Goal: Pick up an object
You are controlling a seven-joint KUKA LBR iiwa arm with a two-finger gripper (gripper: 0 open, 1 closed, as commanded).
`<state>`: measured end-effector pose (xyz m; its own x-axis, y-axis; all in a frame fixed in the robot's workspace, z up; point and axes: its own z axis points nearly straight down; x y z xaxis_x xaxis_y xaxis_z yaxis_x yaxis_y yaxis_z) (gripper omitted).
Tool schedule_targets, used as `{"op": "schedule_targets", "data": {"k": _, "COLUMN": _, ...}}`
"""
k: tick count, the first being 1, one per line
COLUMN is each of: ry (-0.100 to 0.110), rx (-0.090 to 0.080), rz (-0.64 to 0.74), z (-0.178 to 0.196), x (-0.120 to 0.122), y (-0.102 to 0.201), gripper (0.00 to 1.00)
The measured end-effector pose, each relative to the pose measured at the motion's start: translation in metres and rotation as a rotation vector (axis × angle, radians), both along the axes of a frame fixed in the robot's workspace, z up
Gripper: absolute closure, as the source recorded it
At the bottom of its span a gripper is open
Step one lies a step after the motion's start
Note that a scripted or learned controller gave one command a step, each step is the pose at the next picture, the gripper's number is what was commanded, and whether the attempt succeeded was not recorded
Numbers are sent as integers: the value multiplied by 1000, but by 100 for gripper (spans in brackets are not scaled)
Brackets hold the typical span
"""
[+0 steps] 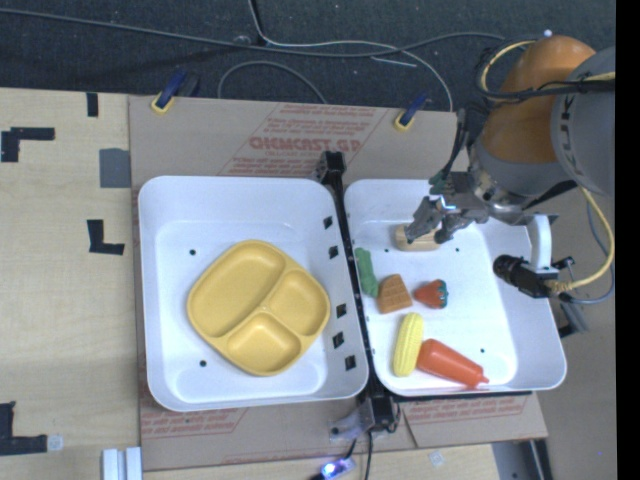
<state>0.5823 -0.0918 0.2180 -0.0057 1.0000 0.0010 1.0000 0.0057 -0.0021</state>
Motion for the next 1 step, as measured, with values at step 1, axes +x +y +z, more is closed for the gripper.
{"op": "schedule_targets", "data": {"k": 1, "ry": 0, "rx": 0, "rz": 0, "z": -10, "x": -3, "y": 55, "gripper": 100}}
